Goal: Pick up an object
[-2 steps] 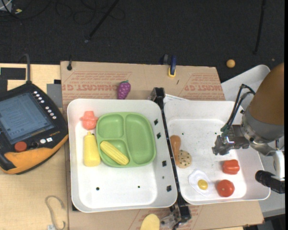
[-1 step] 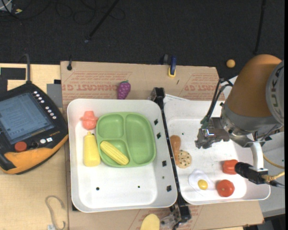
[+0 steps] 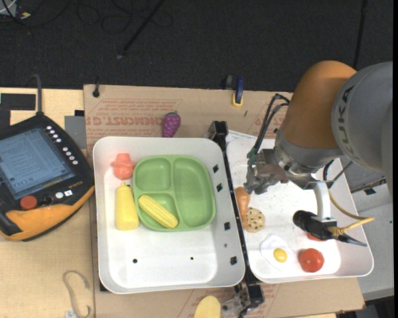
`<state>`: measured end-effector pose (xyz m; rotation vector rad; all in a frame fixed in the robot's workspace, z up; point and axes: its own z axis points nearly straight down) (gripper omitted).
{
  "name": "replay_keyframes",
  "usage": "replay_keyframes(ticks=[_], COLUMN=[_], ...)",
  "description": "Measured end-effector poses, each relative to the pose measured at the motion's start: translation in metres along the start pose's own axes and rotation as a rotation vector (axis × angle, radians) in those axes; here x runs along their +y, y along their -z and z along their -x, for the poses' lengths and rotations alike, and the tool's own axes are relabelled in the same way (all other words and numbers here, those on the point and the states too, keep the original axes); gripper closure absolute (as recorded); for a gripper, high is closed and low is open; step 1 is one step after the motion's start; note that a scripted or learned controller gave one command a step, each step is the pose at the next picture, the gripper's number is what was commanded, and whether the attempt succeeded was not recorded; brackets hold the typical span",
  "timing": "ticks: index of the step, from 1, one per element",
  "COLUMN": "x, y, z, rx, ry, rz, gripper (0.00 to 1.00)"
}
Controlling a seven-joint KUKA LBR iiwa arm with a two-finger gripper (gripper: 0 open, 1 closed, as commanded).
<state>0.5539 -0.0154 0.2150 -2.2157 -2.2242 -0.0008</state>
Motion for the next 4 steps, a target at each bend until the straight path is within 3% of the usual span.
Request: replay_keyframes(ticks=[1,2,3,4], x=[0.014,0.017,0.011,0.021], y=[0.02,0.003,0.019,0.001], z=[-0.024,-0.032,-0.028,-0.029], rx=[-0.001,-0.002,-0.002,-0.002], ry=[-0.002,-0.005,-0.007,-0.003], rz=[0.001,-0.004,-0.001,-0.003], gripper=[1.0,1.0,1.0,1.0])
